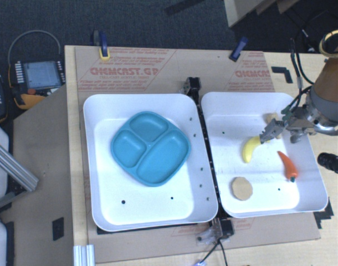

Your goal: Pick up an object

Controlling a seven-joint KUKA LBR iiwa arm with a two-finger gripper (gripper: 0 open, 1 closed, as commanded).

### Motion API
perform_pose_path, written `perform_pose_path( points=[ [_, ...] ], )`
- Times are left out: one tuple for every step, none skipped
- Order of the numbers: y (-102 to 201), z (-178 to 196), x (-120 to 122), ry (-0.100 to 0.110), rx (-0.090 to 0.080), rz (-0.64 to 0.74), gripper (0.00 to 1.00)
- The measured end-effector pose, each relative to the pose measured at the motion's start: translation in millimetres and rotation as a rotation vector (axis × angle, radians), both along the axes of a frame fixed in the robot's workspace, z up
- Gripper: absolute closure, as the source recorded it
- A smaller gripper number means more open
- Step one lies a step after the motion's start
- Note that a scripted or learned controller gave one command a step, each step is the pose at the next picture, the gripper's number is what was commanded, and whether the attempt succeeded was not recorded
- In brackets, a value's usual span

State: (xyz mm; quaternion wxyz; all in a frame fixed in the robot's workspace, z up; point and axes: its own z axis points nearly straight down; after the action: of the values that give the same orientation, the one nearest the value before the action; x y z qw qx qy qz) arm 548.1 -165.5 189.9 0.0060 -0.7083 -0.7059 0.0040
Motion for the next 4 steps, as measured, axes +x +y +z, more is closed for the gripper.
perform_pose_path(
  points=[
    [0.4,7.2,3.3,-0.014,-0.003,0.004,0.0],
    [0.8,-35.6,1.9,-0.008,-0.001,0.003,0.0],
    [4.2,-99.1,-2.4,-0.007,0.0,0.003,0.0],
    [4.6,-106.0,-2.9,-0.01,-0.001,0.003,0.0]
  ],
)
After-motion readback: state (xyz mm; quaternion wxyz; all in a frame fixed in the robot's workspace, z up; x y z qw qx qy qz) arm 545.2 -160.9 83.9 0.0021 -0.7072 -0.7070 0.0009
